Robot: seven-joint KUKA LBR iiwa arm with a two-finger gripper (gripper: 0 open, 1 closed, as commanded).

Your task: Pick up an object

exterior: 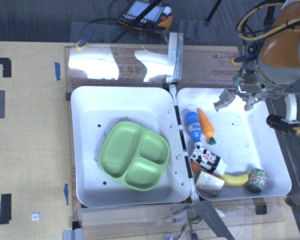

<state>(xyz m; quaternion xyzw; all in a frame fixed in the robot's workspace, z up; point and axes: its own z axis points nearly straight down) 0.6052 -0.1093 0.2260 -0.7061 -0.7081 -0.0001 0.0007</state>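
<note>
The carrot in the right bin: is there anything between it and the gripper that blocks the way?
Nothing visible does. The gripper, fingers open, hangs over bare floor of the right bin, apart from the carrot. The blue bottle lies against the carrot's far side, away from the gripper.

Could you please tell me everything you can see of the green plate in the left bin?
The green plate is a pale green, rounded-square tray, seemingly matte plastic, moulded into three compartments: one large on the left, two smaller on the right. It lies flat and upright, turned slightly askew, on the floor of the left bin, toward its front. Nothing sits in it.
</note>
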